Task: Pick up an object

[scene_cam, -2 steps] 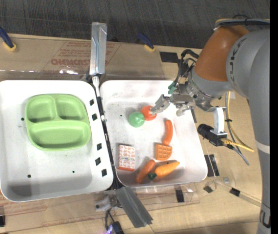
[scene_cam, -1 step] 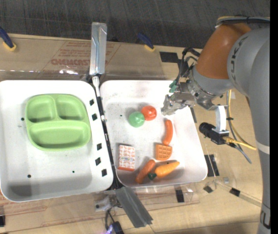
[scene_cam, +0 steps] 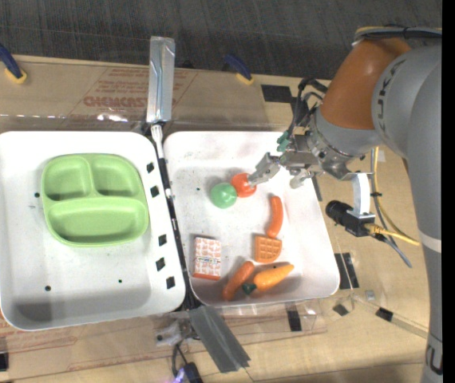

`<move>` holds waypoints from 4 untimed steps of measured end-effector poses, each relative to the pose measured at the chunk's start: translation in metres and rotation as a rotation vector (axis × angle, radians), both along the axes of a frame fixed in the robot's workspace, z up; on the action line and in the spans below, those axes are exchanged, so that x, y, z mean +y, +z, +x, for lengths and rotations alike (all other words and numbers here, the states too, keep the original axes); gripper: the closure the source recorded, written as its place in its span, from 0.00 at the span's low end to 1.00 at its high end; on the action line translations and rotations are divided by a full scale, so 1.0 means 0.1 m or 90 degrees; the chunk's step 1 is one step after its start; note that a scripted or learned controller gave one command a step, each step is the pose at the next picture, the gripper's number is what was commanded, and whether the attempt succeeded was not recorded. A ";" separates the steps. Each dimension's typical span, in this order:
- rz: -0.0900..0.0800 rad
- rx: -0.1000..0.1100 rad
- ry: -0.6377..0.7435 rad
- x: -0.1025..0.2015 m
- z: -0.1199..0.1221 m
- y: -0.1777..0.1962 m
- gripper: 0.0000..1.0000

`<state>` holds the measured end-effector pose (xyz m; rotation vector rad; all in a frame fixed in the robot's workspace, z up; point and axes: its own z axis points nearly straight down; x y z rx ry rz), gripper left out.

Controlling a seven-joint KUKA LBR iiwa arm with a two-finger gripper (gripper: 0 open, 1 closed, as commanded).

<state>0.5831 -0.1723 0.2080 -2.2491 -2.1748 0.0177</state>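
Camera view. Two white bins lie side by side on the bench. The left bin [scene_cam: 12, 238] holds a green divided plate [scene_cam: 94, 197], set toward its upper half. The right bin [scene_cam: 315, 238] holds the loose items. The arm [scene_cam: 387, 78] enters from the right, its orange band above the wrist, and the gripper [scene_cam: 269, 168] reaches down and leftward over the upper part of the right bin. Whether its fingers are spread or closed cannot be told at this angle, and nothing can be seen between them.

Directly at the gripper's tip lies a small red-orange piece [scene_cam: 243, 185], touching or just short of the tip; contact cannot be confirmed. A green ball [scene_cam: 223, 195] sits against the left side of that piece, a little farther from the gripper. Below and to the right, a red sausage [scene_cam: 275, 215] lies nearly upright in the picture, well clear of the tip. Beneath it is an orange waffle [scene_cam: 267, 249]. Along the bin's lower edge rest a carrot [scene_cam: 271, 277] and, to its left, a second orange stick [scene_cam: 237, 280], tilted. A small printed box [scene_cam: 207, 257] stands near the bin's left wall, farthest from the gripper.
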 end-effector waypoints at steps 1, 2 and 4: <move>-0.001 -0.008 -0.040 -0.32 -0.12 -1.10 0.00; 0.001 -0.003 -0.037 -0.32 -0.12 -1.04 1.00; -0.001 -0.008 -0.053 -0.12 0.52 -1.19 0.00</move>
